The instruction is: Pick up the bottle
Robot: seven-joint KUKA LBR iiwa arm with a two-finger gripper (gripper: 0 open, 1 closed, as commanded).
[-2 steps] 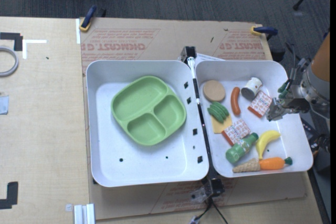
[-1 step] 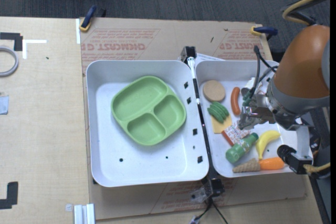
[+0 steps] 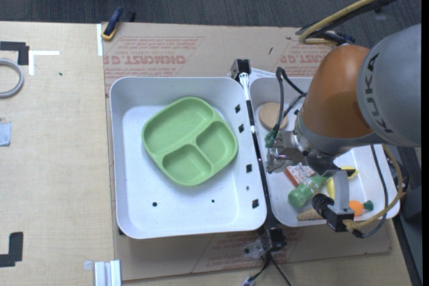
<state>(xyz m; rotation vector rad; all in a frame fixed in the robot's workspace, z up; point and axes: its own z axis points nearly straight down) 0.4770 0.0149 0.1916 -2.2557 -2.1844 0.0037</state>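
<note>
Green divided plate [image 3: 191,139] alone in left bin [image 3: 134,211] — green bottle [image 3: 303,192] amid clutter in right bin [image 3: 285,214]; gripper [image 3: 281,159] state indiscernible.

The two white bins [image 3: 127,164] look like smooth, hard plastic. The green divided plate [image 3: 190,140] is matt plastic. The bench top [image 3: 53,164] looks like pale wood, with brown cardboard [image 3: 154,53] under the bins. The arm's [image 3: 395,87] grey shell is smooth, its orange band [image 3: 335,94] shiny. The green bottle [image 3: 305,192] may be plastic.

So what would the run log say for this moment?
arm: over right bin | gripper: low in bin | green bottle: lying beside it, unheld | left bin: green divided plate
</note>
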